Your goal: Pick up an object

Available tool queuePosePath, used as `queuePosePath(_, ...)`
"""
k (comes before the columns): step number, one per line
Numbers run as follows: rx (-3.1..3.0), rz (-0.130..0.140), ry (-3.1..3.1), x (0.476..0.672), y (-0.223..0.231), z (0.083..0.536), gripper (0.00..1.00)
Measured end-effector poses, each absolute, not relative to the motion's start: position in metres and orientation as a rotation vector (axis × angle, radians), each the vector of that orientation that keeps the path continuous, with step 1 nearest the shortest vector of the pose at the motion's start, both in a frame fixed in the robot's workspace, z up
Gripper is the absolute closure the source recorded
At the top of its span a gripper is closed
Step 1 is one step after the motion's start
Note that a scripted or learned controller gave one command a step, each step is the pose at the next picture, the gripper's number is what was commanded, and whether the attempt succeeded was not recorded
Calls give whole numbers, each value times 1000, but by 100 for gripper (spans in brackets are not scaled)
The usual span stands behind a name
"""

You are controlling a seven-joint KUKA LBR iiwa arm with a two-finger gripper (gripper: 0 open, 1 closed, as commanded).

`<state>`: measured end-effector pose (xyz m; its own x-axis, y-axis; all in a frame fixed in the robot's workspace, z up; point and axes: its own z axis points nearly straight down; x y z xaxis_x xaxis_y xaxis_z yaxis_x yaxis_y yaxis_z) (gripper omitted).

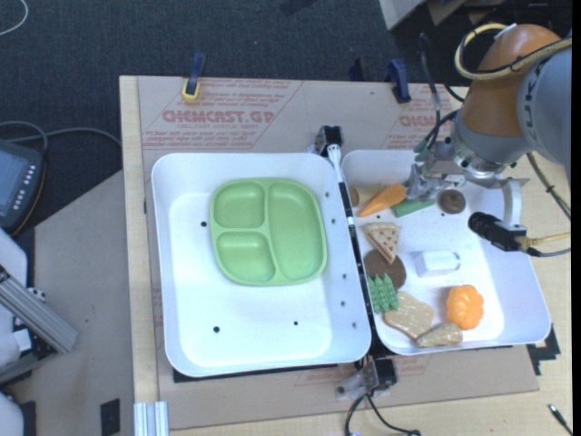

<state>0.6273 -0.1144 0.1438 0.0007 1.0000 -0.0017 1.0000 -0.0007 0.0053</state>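
My gripper (423,186) hangs over the far end of the right bin (526,312), right beside the green top of a toy carrot (383,200) that lies near the bin's far left corner. A small brown round piece (451,202) rests just to its right. Further forward in the same bin lie a waffle wedge (385,239), a dark brown disc (382,265), a white block (437,262), a green leafy piece (381,292), a tan bread slice (409,314) and an orange pumpkin-shaped toy (464,306).
The left bin (182,316) holds a green divided plate (269,230). A black divider rail (345,221) runs between the bins. The arm's orange band (504,80) and a black cable fitting (495,230) hang over the right bin's far right side.
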Motion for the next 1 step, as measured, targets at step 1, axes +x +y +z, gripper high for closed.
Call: queuePosePath(1, 2217, 5, 2217, 626, -124, 198, 100)
